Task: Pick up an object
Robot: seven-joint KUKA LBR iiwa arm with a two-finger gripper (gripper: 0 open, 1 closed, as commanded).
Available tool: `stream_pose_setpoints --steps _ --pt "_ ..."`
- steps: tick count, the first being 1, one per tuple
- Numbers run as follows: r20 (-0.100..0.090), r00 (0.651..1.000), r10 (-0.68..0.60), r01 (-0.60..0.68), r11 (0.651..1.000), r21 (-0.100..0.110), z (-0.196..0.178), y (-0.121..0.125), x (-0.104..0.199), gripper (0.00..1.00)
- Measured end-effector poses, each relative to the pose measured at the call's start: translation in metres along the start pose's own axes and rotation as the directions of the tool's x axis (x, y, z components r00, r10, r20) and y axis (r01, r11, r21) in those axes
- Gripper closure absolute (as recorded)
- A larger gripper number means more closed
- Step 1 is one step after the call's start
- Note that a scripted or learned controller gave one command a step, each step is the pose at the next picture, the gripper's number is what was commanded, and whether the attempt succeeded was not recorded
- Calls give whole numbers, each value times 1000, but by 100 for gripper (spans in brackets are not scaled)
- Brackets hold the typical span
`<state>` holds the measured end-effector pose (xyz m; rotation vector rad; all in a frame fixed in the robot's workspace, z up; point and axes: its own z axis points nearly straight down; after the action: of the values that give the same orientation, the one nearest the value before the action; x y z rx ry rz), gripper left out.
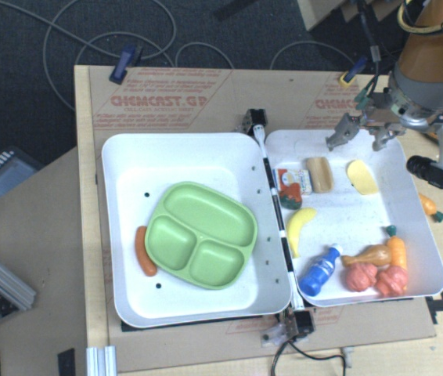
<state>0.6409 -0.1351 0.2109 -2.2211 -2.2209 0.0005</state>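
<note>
Over the right bin's point(417, 210) far edge, the claw point(362, 134) hangs spread and unladen; best descend squarely astride the bun point(318, 174) nearby.

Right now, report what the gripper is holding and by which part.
Nothing is held. The gripper hangs open above the right bin's far end, with no object between its fingers.

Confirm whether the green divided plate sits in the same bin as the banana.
No: the green plate lies in the left bin, the banana in the right bin.
</note>
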Motion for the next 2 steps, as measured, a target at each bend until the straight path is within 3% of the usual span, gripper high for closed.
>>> stream_pose_setpoints --steps 1,2 --pt "-1 1000 -1 1 1000 3 58 9 10 0" --pt "2 1000 0 0 1000 -7 125 -118 29 0"
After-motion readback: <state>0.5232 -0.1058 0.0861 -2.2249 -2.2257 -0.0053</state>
